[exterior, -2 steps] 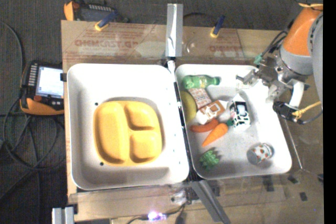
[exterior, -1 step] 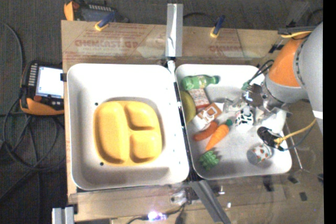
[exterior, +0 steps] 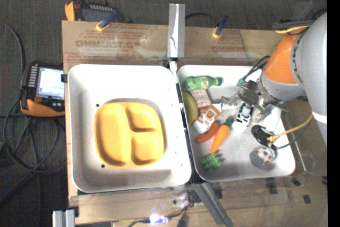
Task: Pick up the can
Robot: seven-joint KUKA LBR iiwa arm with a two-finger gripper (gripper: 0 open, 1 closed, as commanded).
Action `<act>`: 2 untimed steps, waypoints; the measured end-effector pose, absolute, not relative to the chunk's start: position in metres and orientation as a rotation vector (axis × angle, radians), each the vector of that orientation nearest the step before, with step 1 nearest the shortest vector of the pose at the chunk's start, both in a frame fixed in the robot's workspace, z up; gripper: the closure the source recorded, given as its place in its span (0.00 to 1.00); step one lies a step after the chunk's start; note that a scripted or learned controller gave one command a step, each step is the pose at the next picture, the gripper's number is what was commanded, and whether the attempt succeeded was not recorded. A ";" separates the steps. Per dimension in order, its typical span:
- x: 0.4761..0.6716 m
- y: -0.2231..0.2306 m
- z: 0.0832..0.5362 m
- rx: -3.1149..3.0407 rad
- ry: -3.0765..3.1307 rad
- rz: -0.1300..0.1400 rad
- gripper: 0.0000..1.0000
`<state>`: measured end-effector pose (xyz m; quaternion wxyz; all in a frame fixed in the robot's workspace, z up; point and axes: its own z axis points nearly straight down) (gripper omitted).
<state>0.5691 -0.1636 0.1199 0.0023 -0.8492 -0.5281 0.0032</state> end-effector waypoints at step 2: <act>0.597 -0.216 0.130 -2.960 -1.029 0.016 0.00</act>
